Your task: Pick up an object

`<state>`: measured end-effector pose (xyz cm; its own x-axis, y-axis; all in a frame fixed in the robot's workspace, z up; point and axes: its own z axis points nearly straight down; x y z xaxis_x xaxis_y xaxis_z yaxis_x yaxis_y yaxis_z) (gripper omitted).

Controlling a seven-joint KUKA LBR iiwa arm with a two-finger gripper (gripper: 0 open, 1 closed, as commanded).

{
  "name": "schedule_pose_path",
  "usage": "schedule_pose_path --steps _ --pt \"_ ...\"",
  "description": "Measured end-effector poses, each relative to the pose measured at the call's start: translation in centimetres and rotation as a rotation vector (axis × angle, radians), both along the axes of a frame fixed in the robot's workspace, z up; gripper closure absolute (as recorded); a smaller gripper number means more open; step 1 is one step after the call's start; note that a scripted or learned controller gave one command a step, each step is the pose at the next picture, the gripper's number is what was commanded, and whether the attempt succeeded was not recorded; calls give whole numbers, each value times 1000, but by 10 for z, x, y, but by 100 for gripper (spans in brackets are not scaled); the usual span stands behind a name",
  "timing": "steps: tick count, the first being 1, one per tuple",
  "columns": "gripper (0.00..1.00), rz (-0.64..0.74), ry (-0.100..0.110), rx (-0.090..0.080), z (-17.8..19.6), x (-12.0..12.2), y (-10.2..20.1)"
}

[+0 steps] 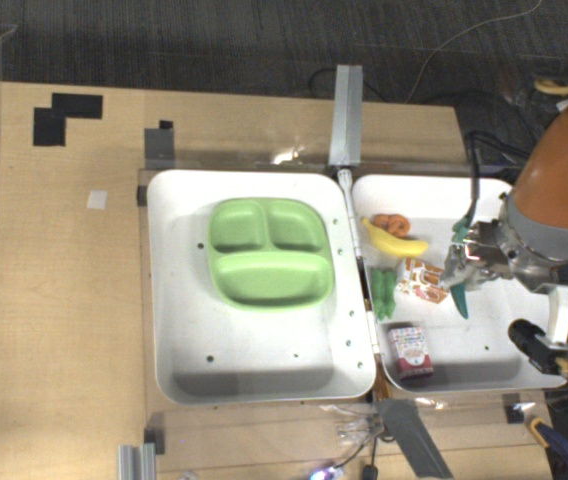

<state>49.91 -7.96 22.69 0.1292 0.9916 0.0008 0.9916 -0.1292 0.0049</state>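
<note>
Hovering low over the right bin (484, 363), the end effector (461, 271) reaches toward a snack packet (426, 284) beside the banana (396, 240); whether it is open or closed I cannot tell.

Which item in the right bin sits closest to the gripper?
The small white and red packet, just left of the gripper; the banana, green item and dark red can lie farther off.

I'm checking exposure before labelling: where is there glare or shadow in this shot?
In the camera view, glare washes the white bins' walls; soft shadow lies along the left bin's near side; the tool looks slightly blurred; the green plate is evenly lit.
</note>
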Motion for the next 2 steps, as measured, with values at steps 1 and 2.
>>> schedule_pose_path --steps 1,2 --pt "100 159 2 0 -40 -11 73" --pt "100 299 -1 -1 36 -11 102"
